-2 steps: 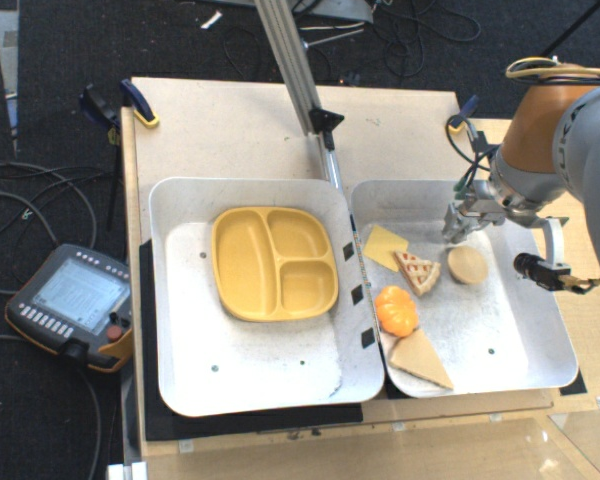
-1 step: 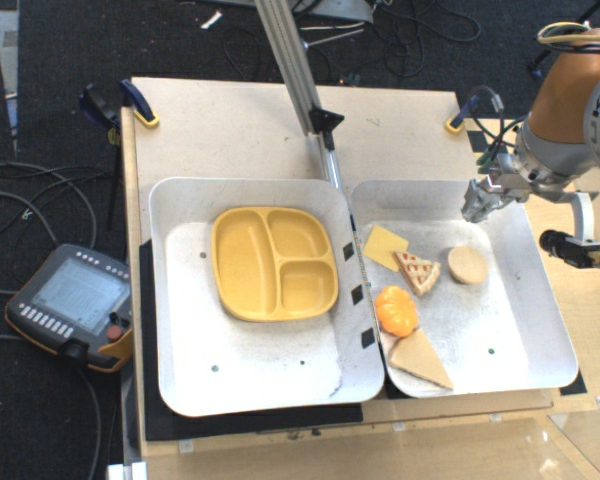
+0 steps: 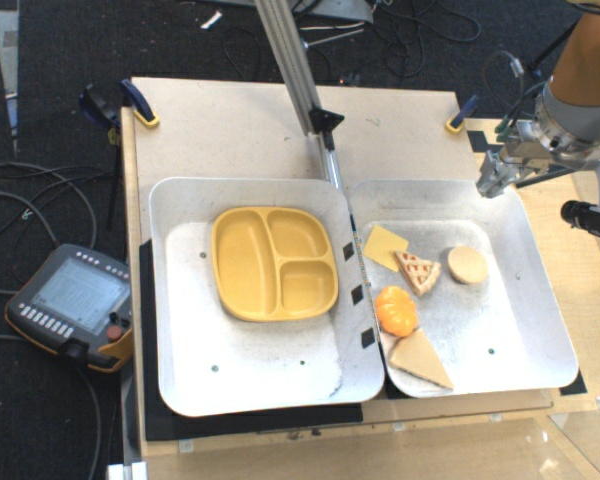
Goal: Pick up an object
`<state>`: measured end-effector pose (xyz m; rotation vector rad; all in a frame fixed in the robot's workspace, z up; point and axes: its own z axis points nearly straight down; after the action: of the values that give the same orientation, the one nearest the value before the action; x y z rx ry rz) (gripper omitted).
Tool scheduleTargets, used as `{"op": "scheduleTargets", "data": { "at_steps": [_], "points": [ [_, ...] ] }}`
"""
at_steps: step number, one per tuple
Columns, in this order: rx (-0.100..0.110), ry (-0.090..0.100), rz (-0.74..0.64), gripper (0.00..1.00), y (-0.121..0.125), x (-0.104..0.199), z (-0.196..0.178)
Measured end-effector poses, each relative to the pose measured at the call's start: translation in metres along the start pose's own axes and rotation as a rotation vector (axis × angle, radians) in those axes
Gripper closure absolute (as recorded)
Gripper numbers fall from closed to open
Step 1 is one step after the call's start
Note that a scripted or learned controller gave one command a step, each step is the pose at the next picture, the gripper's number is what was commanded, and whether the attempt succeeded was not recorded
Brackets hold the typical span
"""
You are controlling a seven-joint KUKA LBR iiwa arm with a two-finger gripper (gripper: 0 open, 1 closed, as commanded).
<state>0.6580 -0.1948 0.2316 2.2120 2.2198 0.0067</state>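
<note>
End effector (image 3: 492,180): seen at the upper right corner of the right bin (image 3: 540,298), above its rim, at the end of the grey arm with the orange band. Whether it is spread or pressed together cannot be told; nothing is seen pinched.

Candidate objects: five small food pieces are grouped in the left half of the right bin. A yellow cheese slice (image 3: 385,247), a pie wedge (image 3: 418,271), a round biscuit (image 3: 467,265), an orange fruit (image 3: 397,310) and a tan wedge (image 3: 419,359) are noted.

Key relation: the round biscuit is judged the nearest piece. It lies below and slightly left of the end effector in the view, so a short descent into the bin toward the view's lower left is called for. No long axis is offered by its round outline, so wrist angle matters little.

Crowding: the pie wedge lies just beside the biscuit on its left, apart by a narrow gap. The fruit is touching or nearly touching the tan wedge; which cannot be told.

Other things: a yellow divided plate (image 3: 276,263) is set in the left bin (image 3: 180,368), well apart from the food. A metal pole (image 3: 295,63) crosses the tabletop (image 3: 230,128) toward the seam between bins.

Obstruction: the bin rim beneath the end effector is judged the one hazard.
</note>
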Motion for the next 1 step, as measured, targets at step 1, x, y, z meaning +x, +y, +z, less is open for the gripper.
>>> {"op": "scheduleTargets", "data": {
  "at_steps": [1],
  "points": [
    [0.003, 0.001, 0.001, 1.0, 0.0014, 0.0001, -0.0249]
  ]
}}
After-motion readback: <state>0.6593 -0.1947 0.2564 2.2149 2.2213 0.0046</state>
